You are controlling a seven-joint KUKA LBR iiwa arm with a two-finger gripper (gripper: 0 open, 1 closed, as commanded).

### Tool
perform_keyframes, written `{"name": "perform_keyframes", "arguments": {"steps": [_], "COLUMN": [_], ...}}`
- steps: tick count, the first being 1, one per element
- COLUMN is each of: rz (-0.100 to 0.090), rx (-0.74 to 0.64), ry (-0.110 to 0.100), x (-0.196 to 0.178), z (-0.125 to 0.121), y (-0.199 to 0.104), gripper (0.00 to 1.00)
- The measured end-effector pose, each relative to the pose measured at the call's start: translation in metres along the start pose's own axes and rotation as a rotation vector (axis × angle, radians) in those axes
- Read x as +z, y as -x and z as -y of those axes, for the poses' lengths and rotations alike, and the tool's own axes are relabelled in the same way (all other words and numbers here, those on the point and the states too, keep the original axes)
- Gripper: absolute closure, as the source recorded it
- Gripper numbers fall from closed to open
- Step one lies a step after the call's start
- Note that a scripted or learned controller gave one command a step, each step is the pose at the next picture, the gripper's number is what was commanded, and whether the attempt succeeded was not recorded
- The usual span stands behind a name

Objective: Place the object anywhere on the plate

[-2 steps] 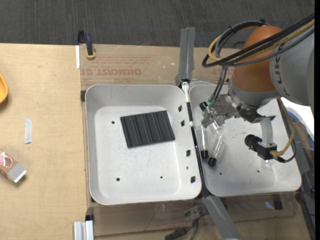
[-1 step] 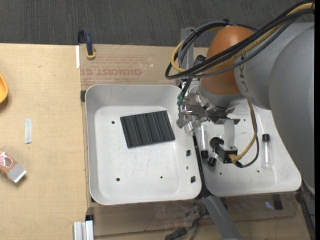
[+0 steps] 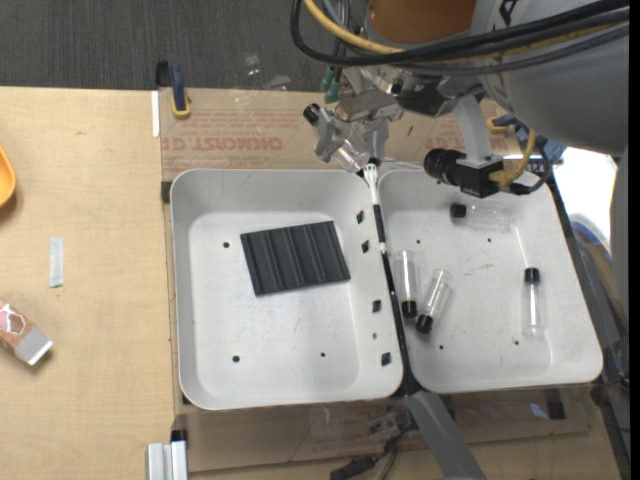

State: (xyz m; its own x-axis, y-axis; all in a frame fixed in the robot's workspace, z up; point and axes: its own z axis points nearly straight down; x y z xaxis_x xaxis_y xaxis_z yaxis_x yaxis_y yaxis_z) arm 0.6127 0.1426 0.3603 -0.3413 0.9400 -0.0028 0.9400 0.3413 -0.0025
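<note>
While left bin (image 3: pixel 200 368) holds dark ribbed plate (image 3: pixel 295 256), right bin (image 3: pixel 570 358) holds three vials (image 3: pixel 432 300).

Robotics lab: wooden bench (image 3: pixel 80 168) with two white bins (image 3: pixel 200 368), clear vials (image 3: pixel 432 300) at 4 o'clock, bundled cables (image 3: pixel 330 28) at 12 o'clock.

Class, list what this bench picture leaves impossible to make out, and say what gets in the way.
- Claw, camera view: hardware and cables crowd it, so open or shut is unclear.
- Orange object: cut off by the left edge.
- Clear vials in the right bin: too small to judge contents.
</note>
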Motion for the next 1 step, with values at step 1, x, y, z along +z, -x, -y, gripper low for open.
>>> {"name": "perform_keyframes", "arguments": {"steps": [1], "rz": [0.000], "rx": [0.270], "ry": [-0.001], "x": [0.0410], "z": [-0.0457], "y": [-0.0612], "gripper": [1.00]}}
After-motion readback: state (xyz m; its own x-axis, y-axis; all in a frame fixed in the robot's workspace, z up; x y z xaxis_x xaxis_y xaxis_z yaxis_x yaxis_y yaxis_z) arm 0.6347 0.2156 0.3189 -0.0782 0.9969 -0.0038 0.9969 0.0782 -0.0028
